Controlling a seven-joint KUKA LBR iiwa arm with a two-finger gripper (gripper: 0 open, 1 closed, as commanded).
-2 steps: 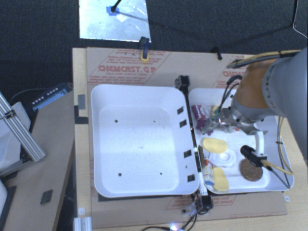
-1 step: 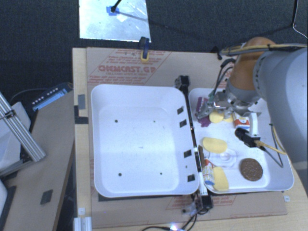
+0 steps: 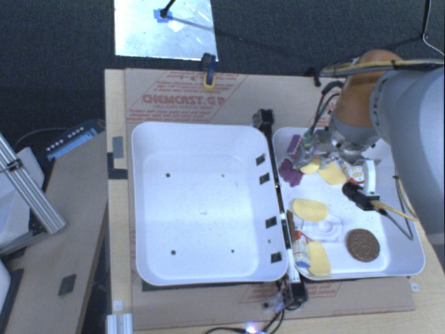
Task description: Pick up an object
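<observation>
Yellow pieces and a purple object crowd under the gripper in the right bin, upper right of frame. Jaw state: cannot tell. Risk: a closure here may catch two items or slip off.

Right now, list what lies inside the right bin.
Right bin: brown disc, yellow pieces, purple item. The arm covers its far corner, so anything there stays hidden.

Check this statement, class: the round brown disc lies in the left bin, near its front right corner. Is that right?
Wrong bin. The camera view shows the round brown disc lying in the right bin, near its front right corner.
</observation>
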